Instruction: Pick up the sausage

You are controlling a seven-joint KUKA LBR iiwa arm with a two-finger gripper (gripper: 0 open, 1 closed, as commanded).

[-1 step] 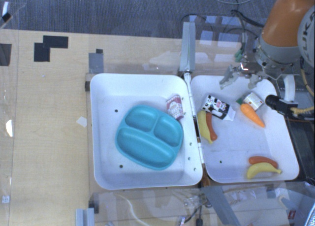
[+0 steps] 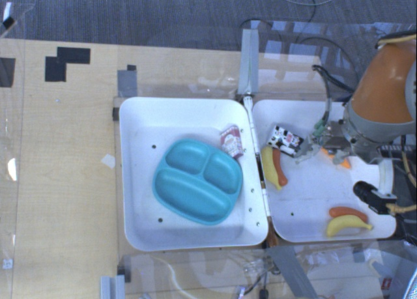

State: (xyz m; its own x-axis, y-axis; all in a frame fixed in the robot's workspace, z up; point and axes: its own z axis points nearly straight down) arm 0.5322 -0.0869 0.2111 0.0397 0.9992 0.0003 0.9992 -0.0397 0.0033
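Orange and grey, the arm (image 2: 384,96) filled the upper right of the view, its far side cut off by the picture's edge. Its bulk hung over the right bin (image 2: 306,216), and the gripper (image 2: 324,140) sat low among cables and metal parts near the bin's upper middle; how far the fingers stood apart could not be told, nor whether anything lay between them.

One sausage (image 2: 279,167), reddish orange, lay by the right bin's left wall, pressed along a yellow banana (image 2: 269,169). A second sausage (image 2: 348,212) lay near the bin's lower right, touching another banana (image 2: 348,226) just below it. A black-and-white spotted item (image 2: 285,139) rested between the first pair and the gripper, too small to identify. A small orange piece (image 2: 343,161) showed partly beneath the arm.

In the left bin (image 2: 137,161) lay a blue divided plate (image 2: 197,180), with a small red-and-white packet (image 2: 232,142) at its upper right edge, its print unreadable. The pale wooden table (image 2: 58,161) carried black tape marks.
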